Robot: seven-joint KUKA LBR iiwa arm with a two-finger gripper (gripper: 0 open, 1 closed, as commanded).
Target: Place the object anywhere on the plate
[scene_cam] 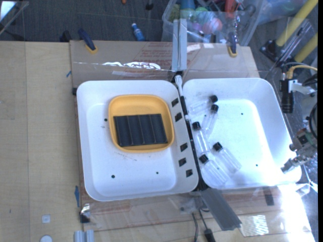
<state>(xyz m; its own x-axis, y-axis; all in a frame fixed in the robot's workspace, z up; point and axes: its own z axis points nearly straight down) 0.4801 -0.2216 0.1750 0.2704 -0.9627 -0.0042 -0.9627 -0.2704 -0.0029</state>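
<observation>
A yellow, rounded-square plate [116, 106] lies in the left white bin [96, 180], towards its back. A black, ribbed rectangular block [140, 130] rests flat on the plate and covers most of its middle. Nothing is touching the block. In the right white bin [262, 135], several clear plastic bottles with black caps [214, 155] lie along the left side, close to the divider.
Black clips [182, 146] line the ridge between the two bins. A clear tub of colourful items [217, 6] stands behind the bins. Cables and metal fittings [298, 155] crowd the right bin's outer edge. A grey flat piece [219, 210] lies at the bench front.
</observation>
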